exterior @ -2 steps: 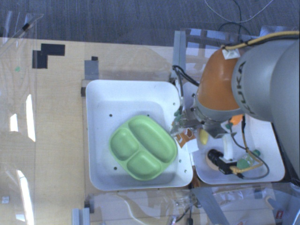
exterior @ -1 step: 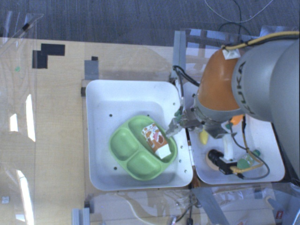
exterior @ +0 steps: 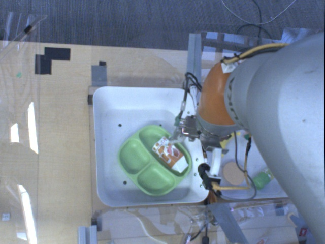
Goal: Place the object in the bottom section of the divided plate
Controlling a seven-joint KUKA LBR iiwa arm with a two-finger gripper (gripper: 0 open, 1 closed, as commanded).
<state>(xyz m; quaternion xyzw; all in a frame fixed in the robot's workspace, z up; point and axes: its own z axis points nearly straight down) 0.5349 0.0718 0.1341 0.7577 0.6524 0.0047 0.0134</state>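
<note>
the grey arm [exterior: 284,116] is reaching in from the right, filling that side of the view. its orange band [exterior: 216,98] is sitting above the wrist, and the gripper [exterior: 184,128] is pointing down and leftward, cables trailing beside it.

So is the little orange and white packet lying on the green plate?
Yes, the orange and white packet lies in the right-hand section of the green divided plate, which sits in the left white bin.

A smooth, matt green plastic divided plate [exterior: 152,161] holding a printed, faintly glossy packet [exterior: 170,154] sits in a semi-gloss white plastic bin [exterior: 109,136] on a pale wood-grain bench [exterior: 51,136], beside the arm's satin grey casing [exterior: 284,116].
</note>
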